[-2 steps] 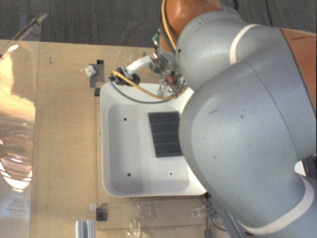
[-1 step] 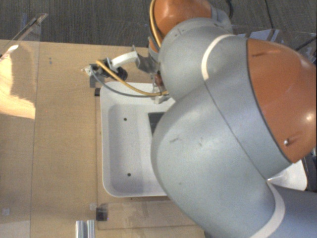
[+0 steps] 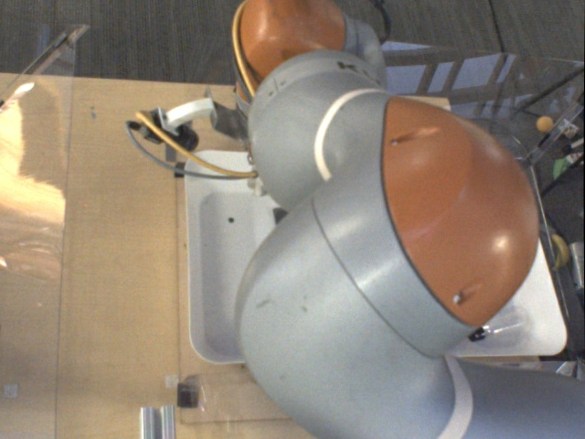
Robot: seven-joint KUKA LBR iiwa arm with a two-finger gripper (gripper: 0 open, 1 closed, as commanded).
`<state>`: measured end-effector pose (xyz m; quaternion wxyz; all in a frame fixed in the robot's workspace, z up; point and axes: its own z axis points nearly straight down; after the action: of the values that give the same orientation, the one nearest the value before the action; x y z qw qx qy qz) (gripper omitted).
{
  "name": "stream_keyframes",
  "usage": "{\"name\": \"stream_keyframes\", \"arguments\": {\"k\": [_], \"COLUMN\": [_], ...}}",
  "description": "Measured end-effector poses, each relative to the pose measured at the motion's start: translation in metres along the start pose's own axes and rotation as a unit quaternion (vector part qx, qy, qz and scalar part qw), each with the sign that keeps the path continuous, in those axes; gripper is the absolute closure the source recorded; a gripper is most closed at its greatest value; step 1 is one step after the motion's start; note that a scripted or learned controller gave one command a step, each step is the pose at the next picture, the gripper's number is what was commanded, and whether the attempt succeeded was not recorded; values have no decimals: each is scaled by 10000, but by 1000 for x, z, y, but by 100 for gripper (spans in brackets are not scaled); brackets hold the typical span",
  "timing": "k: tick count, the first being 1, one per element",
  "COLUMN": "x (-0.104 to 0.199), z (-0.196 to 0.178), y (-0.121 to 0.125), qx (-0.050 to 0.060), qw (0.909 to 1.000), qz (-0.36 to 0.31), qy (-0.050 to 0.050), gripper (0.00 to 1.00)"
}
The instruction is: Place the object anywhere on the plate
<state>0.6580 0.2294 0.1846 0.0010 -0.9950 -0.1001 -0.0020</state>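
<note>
The grey arm (image 3: 366,245), with its big orange joint cap (image 3: 457,208), rises close to the camera and covers most of both bins. A second orange joint (image 3: 288,26) sits at the top, above the far rim of the bins. Along the arm's left side I see a strip of the left white bin (image 3: 215,273), with bare floor and a tiny dark speck (image 3: 231,219) on it. A corner of the right bin (image 3: 539,323) pokes out at the lower right.
Yellow and black cables with a white fitting (image 3: 174,131) hang over the bench by the bin's far left corner. A small dark block (image 3: 187,394) and a metal piece (image 3: 157,422) lie on the wooden bench (image 3: 91,245) near the front edge.
</note>
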Motion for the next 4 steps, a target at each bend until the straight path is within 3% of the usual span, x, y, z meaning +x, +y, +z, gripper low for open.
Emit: {"name": "stream_keyframes", "arguments": {"k": [1,2,3,4], "x": [1,-9,0,0], "z": [-11,9,-10,-11], "y": [3,44,-6,-6], "qx": [2,-4,0,1], "qw": [10000,9423,8134,8133], "qz": [11,-3349,-5817,-5818], "qy": [6,-25,-23,-21], "gripper": [100,100,100,0]}}
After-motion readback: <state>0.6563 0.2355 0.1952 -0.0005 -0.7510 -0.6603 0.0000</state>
